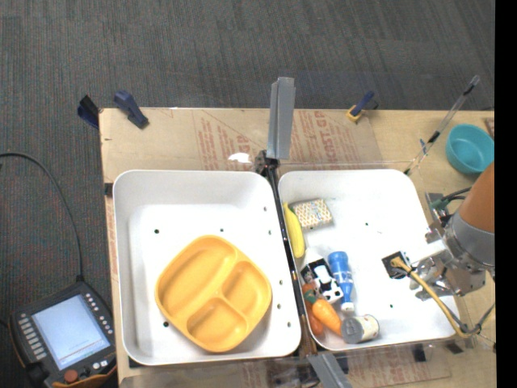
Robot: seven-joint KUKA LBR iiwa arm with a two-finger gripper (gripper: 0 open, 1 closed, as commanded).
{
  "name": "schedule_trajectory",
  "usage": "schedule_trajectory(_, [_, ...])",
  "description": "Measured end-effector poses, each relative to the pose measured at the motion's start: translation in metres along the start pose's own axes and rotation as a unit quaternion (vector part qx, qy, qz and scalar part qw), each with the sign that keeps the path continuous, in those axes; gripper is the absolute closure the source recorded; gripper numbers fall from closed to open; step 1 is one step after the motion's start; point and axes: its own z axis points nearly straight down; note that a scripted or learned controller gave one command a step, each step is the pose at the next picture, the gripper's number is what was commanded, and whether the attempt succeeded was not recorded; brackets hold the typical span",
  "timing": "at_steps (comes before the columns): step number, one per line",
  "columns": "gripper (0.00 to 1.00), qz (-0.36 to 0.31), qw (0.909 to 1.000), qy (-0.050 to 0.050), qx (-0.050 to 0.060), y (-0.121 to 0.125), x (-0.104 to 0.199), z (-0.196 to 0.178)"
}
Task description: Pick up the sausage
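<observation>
White plastic formed both shallow bins on the cardboard-covered tabletop [186,140]. The left bin [137,192] carried a yellow divided plate [214,293] with three compartments, lying flat near the bin's middle.

The right bin [380,192] had its things gathered along its left wall. A patterned sponge [312,212] lay at the far end, with a yellow banana [296,234] just beside it against the wall. Next came a black-and-white object [320,278] touching a blue-and-white bottle [340,272]. Nearer the camera, an orange carrot [326,318] and a pale can [362,328] on its side lay just beside each other.

A small reddish-brown piece that looked like the sausage [310,299] sat against the left wall between the black-and-white object and the carrot. It was too small and too crowded to make out its shape surely.

The claw [435,280] hung at the right bin's right rim, well apart from the sausage, under the grey-and-orange arm [485,217]. Whether it was released or clenched could not be told.

Red print ran across the cardboard behind the bins, turned away from the camera and unreadable. The bottle's label was too small to read.

A teal bowl [470,148] stood at the tabletop's far right. Blue clamps [129,107] gripped its far edge. A teach pendant [65,334] with a pale screen lay on the grey carpet [161,39] at lower left.
</observation>
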Motion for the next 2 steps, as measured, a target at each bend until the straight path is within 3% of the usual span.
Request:
schedule_trajectory(1, [1.0, -0.002, 1.0, 0.0, 0.0, -0.044, 0.01, 0.002])
schedule_trajectory(2, [1.0, 0.0, 1.0, 0.0, 0.0, 0.004, 0.034, 0.015])
